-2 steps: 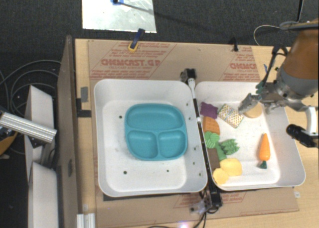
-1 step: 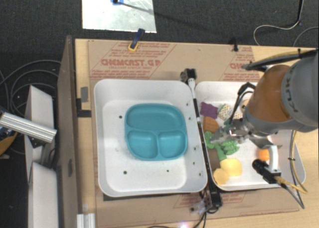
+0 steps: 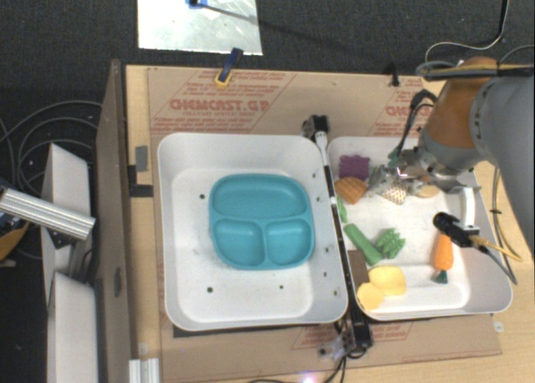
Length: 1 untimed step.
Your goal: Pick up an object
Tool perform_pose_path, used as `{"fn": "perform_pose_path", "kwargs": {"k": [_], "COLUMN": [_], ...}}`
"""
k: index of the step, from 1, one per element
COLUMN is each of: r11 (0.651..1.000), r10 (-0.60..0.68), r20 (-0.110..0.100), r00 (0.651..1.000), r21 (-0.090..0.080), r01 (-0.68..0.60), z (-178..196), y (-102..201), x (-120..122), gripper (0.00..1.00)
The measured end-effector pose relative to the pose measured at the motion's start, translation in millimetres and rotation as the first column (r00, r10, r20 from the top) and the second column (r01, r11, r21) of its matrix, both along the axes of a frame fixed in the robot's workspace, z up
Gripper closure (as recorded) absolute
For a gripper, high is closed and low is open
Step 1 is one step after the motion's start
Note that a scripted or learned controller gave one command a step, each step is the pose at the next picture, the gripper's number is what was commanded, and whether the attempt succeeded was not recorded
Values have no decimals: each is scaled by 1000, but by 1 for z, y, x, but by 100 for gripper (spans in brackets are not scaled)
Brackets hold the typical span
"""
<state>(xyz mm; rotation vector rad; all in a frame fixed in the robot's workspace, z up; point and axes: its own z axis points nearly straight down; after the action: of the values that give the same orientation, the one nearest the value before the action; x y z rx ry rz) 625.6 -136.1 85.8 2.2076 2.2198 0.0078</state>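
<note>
Up front in the right bin (image 3: pixel 418 216): two yellow pieces (image 3: pixel 383 283). Behind them are a carrot (image 3: pixel 442 254) and a green piece (image 3: pixel 378 244). The left bin (image 3: pixel 188 231) holds just a teal divided plate (image 3: pixel 261 219). Further back, my gripper (image 3: pixel 399 176) is right by a speckled piece (image 3: pixel 395 193), the closest target. It's probably light, hard plastic and slippery, so I'd pinch it across its narrow sides. Can't tell if the gripper is open or closed. A brown piece (image 3: pixel 351 190) and a purple block (image 3: pixel 354 165) are rearmost.
</note>
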Motion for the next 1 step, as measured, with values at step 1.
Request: {"fn": "perform_pose_path", "kwargs": {"k": [1], "r11": [1000], "r10": [3], "r20": [-5], "r00": [1000], "r21": [3], "r01": [-3], "z": [0], "y": [36], "x": [40], "gripper": [0]}}
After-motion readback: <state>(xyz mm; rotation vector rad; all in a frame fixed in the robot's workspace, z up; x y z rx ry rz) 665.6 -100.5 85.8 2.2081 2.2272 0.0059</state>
